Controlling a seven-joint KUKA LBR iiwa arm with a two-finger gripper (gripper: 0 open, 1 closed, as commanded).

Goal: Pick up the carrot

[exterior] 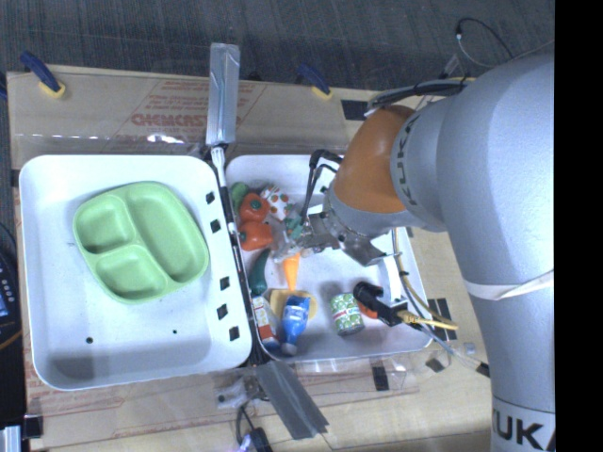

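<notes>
The carrot is a small orange cone in the right bin, near its middle, pointing toward the front. My gripper hangs directly over the carrot's upper end and meets it there. The wrist hides how the grip stands. The grey arm with its orange band reaches in from the right and covers the bin's back right part.
Left of the carrot lie a red-orange vegetable, a white and red item and a green piece. In front are a blue bottle, a red bottle and a green can. A green divided plate fills the left bin.
</notes>
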